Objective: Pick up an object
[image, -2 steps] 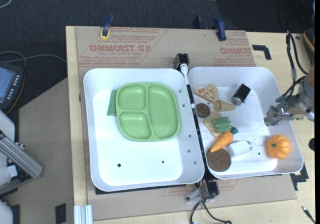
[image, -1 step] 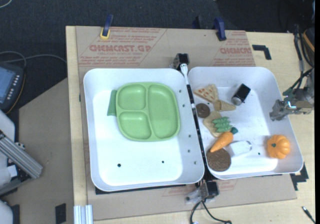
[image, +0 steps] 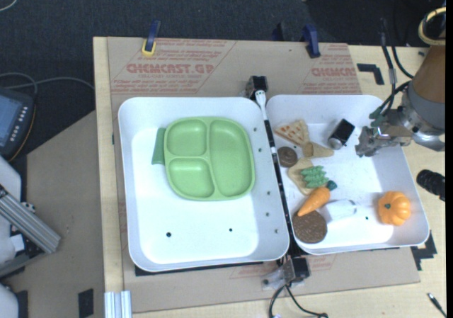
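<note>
The right bin [image: 396, 239] holds toy food: a pizza slice [image: 294, 132], a small brown cookie [image: 287, 156], a green leafy piece [image: 312, 176], an orange carrot [image: 314, 200], a large brown cookie [image: 310, 226], a white piece [image: 342, 209], an orange pumpkin [image: 393, 208] and a black cylinder [image: 341, 133]. My gripper [image: 371, 145] hangs over the right part of this bin, just right of the black cylinder. Nothing shows between its tips.
The left bin [image: 141, 168] carries a green divided plate [image: 209, 157] over a darker green piece [image: 157, 146]. Blue and yellow clamps [image: 150, 39] pin the cardboard at the back. Black cables [image: 393, 54] trail near the arm on the right.
</note>
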{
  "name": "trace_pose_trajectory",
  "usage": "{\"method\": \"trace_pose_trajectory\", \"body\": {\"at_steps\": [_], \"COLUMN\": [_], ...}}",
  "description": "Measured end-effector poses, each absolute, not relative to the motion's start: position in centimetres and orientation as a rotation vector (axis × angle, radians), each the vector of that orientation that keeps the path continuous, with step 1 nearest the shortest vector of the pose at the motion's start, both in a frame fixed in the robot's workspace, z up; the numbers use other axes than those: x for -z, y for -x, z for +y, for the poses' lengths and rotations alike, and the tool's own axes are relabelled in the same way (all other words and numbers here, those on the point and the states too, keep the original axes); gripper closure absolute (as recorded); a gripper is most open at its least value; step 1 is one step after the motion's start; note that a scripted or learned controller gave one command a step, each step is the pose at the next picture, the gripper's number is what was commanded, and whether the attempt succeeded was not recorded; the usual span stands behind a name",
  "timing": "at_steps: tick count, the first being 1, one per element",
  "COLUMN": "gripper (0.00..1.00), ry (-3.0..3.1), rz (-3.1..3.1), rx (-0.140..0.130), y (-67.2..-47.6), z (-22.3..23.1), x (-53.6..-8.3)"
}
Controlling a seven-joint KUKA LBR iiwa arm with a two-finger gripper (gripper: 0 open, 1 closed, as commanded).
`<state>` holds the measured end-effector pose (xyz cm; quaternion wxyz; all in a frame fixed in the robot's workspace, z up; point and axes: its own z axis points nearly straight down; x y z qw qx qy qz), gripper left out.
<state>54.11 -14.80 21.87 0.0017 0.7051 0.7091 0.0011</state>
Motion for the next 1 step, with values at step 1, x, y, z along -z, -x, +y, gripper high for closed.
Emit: {"method": "trace_pose_trajectory", "body": {"at_steps": [1], "gripper": [1.00], "ry": [-2.211], "rz": [2.228], "rx": [-0.007], "y": [-57.35], "z": [-9.21], "x": [-22.43]}}
